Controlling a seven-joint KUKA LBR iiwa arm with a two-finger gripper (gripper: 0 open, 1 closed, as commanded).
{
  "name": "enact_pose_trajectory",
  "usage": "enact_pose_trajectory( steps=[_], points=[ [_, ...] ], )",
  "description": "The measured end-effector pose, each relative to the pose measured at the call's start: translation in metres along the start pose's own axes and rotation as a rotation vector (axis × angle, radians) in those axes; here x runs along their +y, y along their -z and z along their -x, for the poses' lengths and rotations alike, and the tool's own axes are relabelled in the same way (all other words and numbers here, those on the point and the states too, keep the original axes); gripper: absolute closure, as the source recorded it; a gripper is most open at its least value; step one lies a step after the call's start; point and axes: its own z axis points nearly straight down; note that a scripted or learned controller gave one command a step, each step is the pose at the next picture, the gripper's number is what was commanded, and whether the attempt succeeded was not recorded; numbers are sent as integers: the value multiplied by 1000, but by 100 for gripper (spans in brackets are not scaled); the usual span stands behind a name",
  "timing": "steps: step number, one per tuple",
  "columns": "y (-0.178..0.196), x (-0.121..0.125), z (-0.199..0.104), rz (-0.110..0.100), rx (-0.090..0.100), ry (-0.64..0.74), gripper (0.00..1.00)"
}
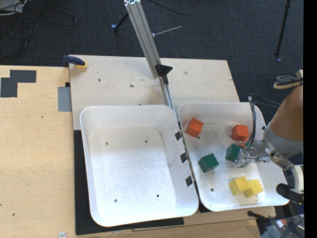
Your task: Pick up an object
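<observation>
Fingers (242,156) low in right bin (218,114), touching green block (233,152); open or closed: cannot tell.

A dark carpet (213,24) covers the floor, with black cables (29,9) trailing across its upper left. A pale plywood bench (198,78) stands on it, and a lighter wood board (34,148) with grey patches lies to the left. A slanted aluminium post (144,33) rises from the bench. A thin black stand (285,21) is at upper right.
</observation>
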Motion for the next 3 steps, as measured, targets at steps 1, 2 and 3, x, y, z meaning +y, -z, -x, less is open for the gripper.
enact_pose_trajectory(
  steps=[1, 2, 3],
  points=[
    [42, -2, 1, 7, -2, 5, 100],
    [104, 4, 1, 9, -3, 10, 100],
    [133, 5, 2, 6, -2, 11, 100]
  ],
)
